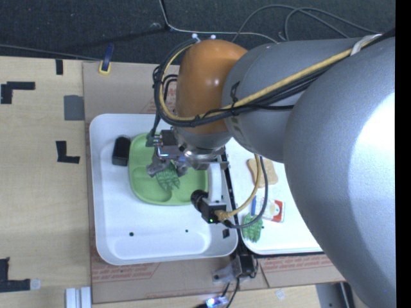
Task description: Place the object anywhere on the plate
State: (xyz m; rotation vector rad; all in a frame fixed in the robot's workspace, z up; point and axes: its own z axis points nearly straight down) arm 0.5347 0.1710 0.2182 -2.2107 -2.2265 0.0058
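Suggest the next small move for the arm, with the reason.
Probably open and lift straight up. The gripper sits low over the green plate in the left bin, and a small green leafy object lies on the plate right at its tip. Whether it is held or already released, I cannot tell.

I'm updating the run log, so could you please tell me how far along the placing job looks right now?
Nearly done, it seems. The gripper is over the green plate in the left bin, and a small green leafy object sits at its tip, above or on the plate. Whether it is released, I cannot tell. Left: let go and retreat. A black block lies against the plate's left rim.
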